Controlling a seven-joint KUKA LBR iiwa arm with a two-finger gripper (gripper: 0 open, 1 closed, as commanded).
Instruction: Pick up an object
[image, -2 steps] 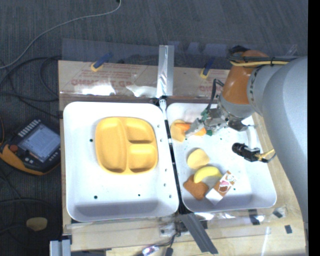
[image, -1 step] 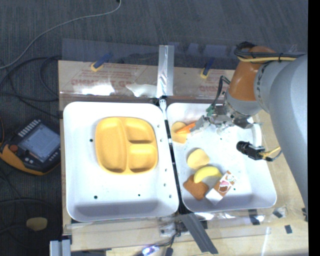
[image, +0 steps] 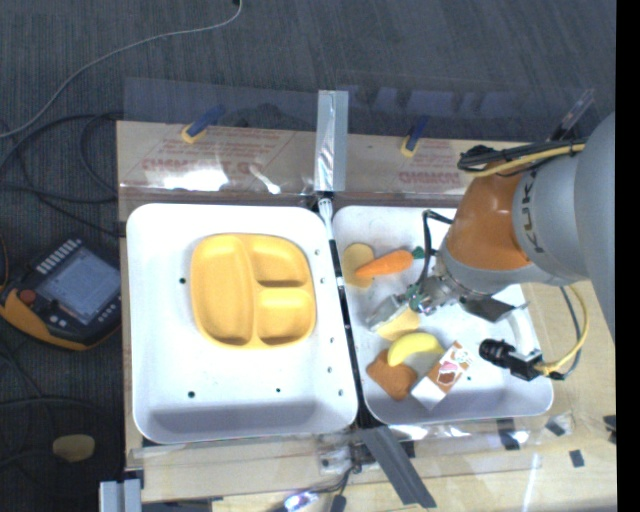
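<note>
1. Arm (image: 560, 200) reaches in from 3 o'clock, w/ its orange band (image: 485, 230) over the R bin (image: 490, 398). The gripper (image: 424, 297) is low inside that bin, near centre and a bit toward 9 o'clock.
2. Grip state isn't readable at this angle: can't say if it's clenched, released or grasping anything.
3. Objs to pick are all in the R bin, on its 9 o'clock half.
4. Carrot (image: 385, 264) is at approx 11 o'clock of the bin. It lies crosswise, thick end toward 9 and thin end toward 3. It sits near the gripper, at the gripper's 11 o'clock.
5. Yellow round piece (image: 355, 258) is at the carrot's 9 o'clock, touching its thick end (looks partly tucked under it).
6. Pale yellow wedge (image: 400, 324) is just beside the gripper at its 7 o'clock; contact unclear.
7. Banana-like piece (image: 414, 347) is at the wedge's 5 o'clock, close against it.
8. Brown chunk (image: 388, 378) is at the banana-like piece's 7 o'clock, touching it.
9. Small carton (image: 450, 368) lies tilted at the banana-like piece's 4 o'clock, up against it.
10. L bin (image: 170, 380) sits at the R bin's 9 o'clock, rims side by side. It holds a yellow divided tray (image: 252, 288) toward 12 o'clock of centre: one long compartment on the 9 side, two smaller on the 3 side.
11. Off the bench at 9 o'clock, a handheld pendant (image: 65, 290) w/ a screen lies on dark floor.
</note>
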